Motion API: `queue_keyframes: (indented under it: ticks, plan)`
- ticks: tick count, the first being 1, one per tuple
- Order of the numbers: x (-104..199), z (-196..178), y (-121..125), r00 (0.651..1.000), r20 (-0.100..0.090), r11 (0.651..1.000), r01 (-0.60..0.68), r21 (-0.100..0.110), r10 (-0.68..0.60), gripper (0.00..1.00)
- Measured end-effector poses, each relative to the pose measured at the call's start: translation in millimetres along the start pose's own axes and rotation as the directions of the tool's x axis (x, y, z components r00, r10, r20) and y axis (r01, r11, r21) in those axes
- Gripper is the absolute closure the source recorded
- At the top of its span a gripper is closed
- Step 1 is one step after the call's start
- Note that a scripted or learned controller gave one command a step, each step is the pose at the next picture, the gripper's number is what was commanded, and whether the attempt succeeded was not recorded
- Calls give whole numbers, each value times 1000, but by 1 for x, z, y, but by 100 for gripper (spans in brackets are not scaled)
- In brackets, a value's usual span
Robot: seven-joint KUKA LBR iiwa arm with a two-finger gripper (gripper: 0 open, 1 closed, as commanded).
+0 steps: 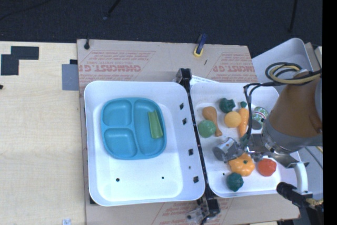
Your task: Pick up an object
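My gripper (225, 149) is low in the right bin (274, 93), reaching in from the right among the toy foods. It sits just above and left of an orange pepper (242, 165), and right of a green ball (206, 127). Around it lie an orange drumstick (209, 112), a yellow-orange fruit (233, 119), a carrot (243, 123), a dark green piece (227, 105), a red tomato (267, 167) and another dark green piece (235, 182). Nothing is visibly lifted.
The left bin (137, 187) holds a blue divided plate (124, 134) with a green stick (155, 125) in its right compartment. A small green and white can (259, 113) stands near the arm. A black divider (192, 134) separates the bins.
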State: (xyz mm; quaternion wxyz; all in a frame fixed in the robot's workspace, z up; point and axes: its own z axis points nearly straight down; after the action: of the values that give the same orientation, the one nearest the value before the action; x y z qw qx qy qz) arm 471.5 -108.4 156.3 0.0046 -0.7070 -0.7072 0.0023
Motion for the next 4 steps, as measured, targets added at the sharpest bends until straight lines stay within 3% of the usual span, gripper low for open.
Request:
queue_keyframes:
  ticks: [2,3,4]
  plan:
    - [-10,65,1,1000,11,1000,-4,-23,4,0]
    - [-7,59,-4,1000,1,1000,-10,-5,10,100]
    - [-10,-2,1,1000,3,1000,0,-11,0,100]
